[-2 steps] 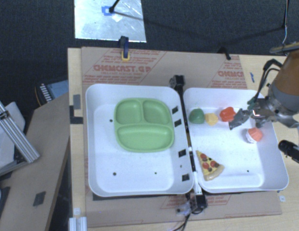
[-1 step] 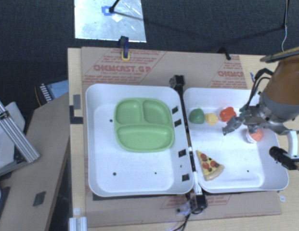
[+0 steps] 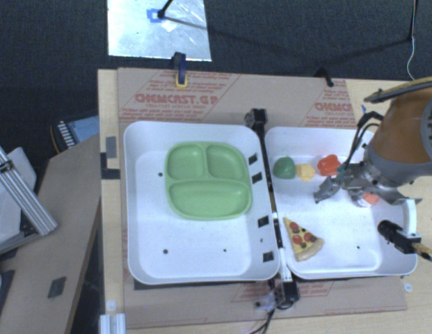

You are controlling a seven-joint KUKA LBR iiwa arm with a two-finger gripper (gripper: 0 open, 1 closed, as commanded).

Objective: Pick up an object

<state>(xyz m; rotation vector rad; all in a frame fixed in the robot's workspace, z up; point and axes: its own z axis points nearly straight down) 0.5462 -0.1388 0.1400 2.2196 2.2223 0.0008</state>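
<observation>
Two shallow white bins on counter: left bin (image 3: 142, 207) with one green three-compartment plastic plate (image 3: 207, 180); right bin (image 3: 341, 259) with one flat toy pizza slice (image 3: 302, 239) near front-left corner, long axis diagonal, tip toward back-left, plus one green round toy (image 3: 284, 167), one small yellow toy (image 3: 306, 172), one orange-red toy (image 3: 328, 163) in a row near back. Grey two-finger end effector (image 3: 325, 191) low over right bin just right of that row, opening impossible to tell, nothing visibly between fingers. "CHEMCAST GP" printed in red on brown sheet (image 3: 222, 96) under bins, behind left bin and again partly behind right.

In the right bin (image 3: 341, 259), bare floor lies at 6 o'clock beyond the pizza slice (image 3: 302, 239); green ball (image 3: 284, 167), yellow piece (image 3: 306, 172) and orange piece (image 3: 328, 163) crowd 11 o'clock.
</observation>
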